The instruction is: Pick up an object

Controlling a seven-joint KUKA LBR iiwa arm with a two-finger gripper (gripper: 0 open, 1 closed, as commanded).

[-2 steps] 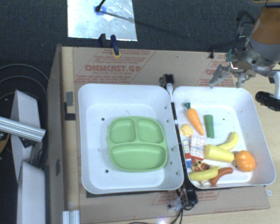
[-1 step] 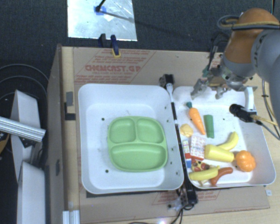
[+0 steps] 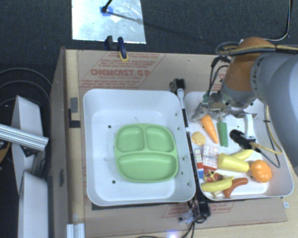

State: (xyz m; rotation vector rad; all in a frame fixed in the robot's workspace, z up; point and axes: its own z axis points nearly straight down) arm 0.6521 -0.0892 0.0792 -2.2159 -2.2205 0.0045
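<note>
As the single arm reaches in from the right of the camera view, the entry runs as follows.

Camera view:
- Gripper (image 3: pixel 214 110): one, low over the far end of the right bin (image 3: pixel 283 185). Whether it is open or closed cannot be told from here, and nothing is seen in its hold.
- Carrot (image 3: pixel 209 128): one, the likeliest pick. It lies just on the near side of the gripper, with its thick end towards the gripper and its tip pointing to the near rim and slightly right. Its long axis runs far-to-near, so a grasp across the width looks the better fit.
- Green stick (image 3: pixel 222 133): one, just beside the carrot on its right and roughly parallel. It is close enough to be caught by mistake.
- Orange fruit (image 3: pixel 260 170): one, near the right wall.
- Yellow pieces: three as far as I can count, namely a long one (image 3: pixel 232 162), a curved one (image 3: pixel 244 154) touching it, and a banana shape (image 3: pixel 217 185) at the near rim.
- Red pepper (image 3: pixel 237 182): one, beside the banana shape.
- Small packets (image 3: pixel 209 155): a cluster, number unclear.
- Pale wedge (image 3: pixel 199 138): one.
- Left bin (image 3: pixel 97 133): one, holding one green divided plate (image 3: pixel 146 151) with three compartments.
- Counter (image 3: pixel 139 66): one, bearing both bins.
</note>
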